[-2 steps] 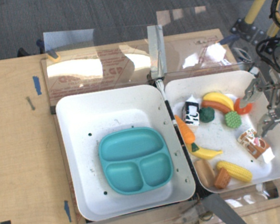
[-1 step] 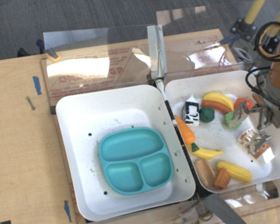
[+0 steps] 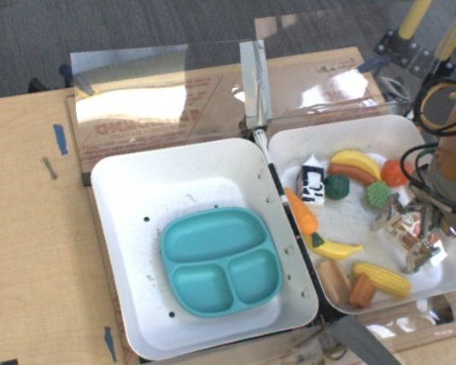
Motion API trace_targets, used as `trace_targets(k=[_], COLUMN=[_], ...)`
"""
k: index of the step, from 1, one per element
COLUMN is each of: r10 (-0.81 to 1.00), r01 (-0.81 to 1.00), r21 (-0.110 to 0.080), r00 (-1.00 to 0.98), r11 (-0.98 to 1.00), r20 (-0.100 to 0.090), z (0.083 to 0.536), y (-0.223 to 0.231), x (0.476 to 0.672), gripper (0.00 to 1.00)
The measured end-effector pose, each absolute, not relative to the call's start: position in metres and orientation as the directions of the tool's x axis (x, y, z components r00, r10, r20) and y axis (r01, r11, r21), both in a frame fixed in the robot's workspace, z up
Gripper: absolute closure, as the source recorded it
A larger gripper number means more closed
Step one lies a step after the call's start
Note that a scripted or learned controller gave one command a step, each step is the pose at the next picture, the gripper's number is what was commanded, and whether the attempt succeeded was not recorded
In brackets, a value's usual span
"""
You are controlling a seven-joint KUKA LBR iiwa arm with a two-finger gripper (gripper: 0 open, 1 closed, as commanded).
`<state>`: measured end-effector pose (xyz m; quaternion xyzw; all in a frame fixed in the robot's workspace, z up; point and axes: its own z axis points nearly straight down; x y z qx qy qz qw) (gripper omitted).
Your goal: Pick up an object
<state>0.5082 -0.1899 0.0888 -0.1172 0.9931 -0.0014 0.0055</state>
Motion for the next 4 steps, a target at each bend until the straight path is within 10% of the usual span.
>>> trace_targets(k=[1,2,4], r10=[-0.236,-0.236,-0.082], r01=[-0.236,-0.236,-0.082], r21=[-0.011,-0.009,-0.002], r00=[-0.971,-0.971,-0.997], r11=[0.972,0.972,0.997], r20=[-0.024,-0.022,-0.011], z=[0.102,0.101,0.089], y=[-0.188,-0.188,-0.198], x=[0.513,0.512,0.493], gripper=[1.00,0.00,0.00])
